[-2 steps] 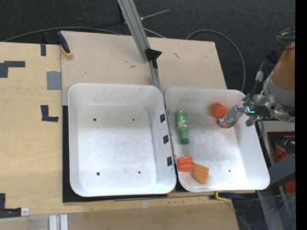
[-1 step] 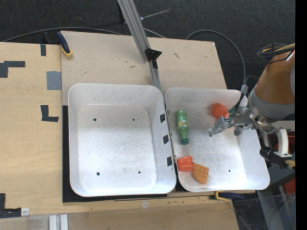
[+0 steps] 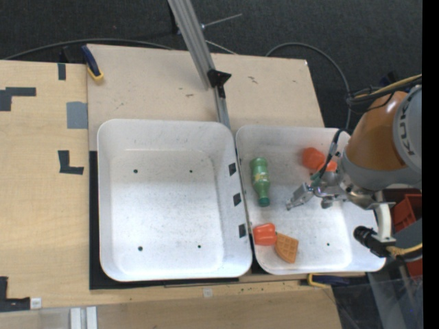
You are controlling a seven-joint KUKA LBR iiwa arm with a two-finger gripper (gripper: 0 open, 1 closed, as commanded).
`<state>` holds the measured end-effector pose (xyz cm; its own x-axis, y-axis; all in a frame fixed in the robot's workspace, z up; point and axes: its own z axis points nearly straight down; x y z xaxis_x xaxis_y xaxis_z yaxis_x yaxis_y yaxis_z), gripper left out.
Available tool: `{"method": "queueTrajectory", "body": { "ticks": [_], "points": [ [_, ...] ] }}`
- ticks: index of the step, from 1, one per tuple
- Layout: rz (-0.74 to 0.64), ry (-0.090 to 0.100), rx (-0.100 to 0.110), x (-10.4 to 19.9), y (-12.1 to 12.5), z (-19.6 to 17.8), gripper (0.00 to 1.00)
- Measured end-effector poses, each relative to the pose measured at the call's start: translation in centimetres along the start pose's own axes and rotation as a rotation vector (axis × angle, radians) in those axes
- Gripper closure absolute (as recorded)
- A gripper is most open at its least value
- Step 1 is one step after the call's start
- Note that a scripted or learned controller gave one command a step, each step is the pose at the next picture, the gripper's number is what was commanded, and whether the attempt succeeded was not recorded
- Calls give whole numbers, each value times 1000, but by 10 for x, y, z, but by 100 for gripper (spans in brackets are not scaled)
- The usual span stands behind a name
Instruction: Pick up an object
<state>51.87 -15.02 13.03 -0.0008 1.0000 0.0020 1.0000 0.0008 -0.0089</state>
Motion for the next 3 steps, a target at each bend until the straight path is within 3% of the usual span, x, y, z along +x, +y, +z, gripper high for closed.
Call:
{"method": "queueTrajectory", "body": {
  "ticks": [1, 2, 3],
  "points": [
    [0, -3, -8, 0, 0, 43, 0],
    [-1, -2, -7, 1, 0, 31, 100],
    [0, -4, -13, -3, 0, -31, 100]
  ]
}}
